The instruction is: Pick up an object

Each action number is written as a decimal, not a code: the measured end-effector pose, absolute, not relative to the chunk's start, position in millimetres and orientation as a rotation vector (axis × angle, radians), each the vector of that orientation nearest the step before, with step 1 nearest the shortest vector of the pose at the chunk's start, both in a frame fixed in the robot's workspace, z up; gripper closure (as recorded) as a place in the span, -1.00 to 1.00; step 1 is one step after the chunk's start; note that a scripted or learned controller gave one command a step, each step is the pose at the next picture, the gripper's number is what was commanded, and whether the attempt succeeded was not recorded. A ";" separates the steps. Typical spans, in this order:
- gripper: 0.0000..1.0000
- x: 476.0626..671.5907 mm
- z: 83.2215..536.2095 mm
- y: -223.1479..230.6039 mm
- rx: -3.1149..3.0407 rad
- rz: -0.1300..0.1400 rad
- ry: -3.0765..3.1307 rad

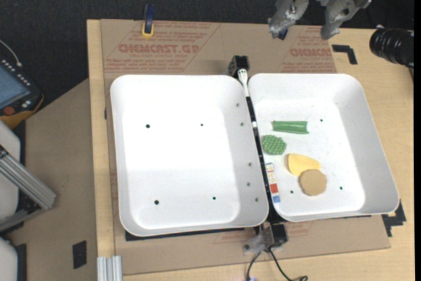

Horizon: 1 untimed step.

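Cardboard sheet (197, 43) under the bins bears red print reading "CHEMCAST GP" at upper left; a second red print at upper right, not legible

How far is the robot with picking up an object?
Nothing looks done yet. The gripper hangs open above the bench, beyond the right bin, with nothing between its fingers. The green stick, green disc, yellow piece and brown round lie in that bin, unpicked.
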<state>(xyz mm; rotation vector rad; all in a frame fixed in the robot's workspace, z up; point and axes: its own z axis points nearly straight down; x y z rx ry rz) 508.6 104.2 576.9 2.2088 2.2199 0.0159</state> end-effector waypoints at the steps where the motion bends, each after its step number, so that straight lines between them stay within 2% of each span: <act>1: 1.00 509.2 587.9 104.7 2.205 0.022 2.219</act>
